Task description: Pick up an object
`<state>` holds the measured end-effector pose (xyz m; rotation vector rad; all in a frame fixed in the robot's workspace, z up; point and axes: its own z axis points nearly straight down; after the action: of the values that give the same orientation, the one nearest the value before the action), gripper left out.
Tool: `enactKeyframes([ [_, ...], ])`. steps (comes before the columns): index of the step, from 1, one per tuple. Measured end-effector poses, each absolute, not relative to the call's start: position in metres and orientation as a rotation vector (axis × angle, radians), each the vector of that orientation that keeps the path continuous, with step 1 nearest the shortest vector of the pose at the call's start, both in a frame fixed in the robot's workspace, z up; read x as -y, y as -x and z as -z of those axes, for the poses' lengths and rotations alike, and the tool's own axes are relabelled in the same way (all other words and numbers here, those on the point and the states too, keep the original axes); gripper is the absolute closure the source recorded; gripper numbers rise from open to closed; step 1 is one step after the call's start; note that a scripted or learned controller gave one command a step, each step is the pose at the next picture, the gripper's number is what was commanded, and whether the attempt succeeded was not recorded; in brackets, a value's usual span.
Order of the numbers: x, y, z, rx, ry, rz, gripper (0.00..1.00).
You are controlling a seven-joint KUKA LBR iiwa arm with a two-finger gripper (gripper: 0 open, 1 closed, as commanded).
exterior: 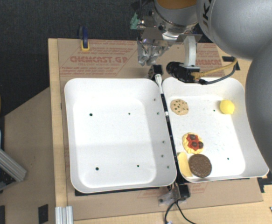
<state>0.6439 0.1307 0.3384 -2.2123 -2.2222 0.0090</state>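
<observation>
**Pincer above the bins' far edge, nothing between its fingers**

The pincer (148,59) hangs over the counter (108,55), its fingers close together and holding nothing. Below it and to its left lies the left bin (112,134). Below it and to its right, in the right bin (233,139): a speckled cookie (179,107), a red-topped pastry (192,142), a dark brown round biscuit (200,165) and a yellow ball (226,107).

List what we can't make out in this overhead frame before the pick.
- Gripper: blurred and small in the camera view, so its finger state is unreadable.
- Right bin: its right rim is covered by the arm.
- Yellow piece: mostly hidden under the brown disc; shape unclear.
- Cookie, red-topped piece: too small for detail.
</observation>
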Motion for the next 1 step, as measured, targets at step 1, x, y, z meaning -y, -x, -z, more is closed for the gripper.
enactKeyframes([
  [1, -0.2231, -0.6653, -0.2754, 2.228, 2.209, -0.002, 1.0],
])
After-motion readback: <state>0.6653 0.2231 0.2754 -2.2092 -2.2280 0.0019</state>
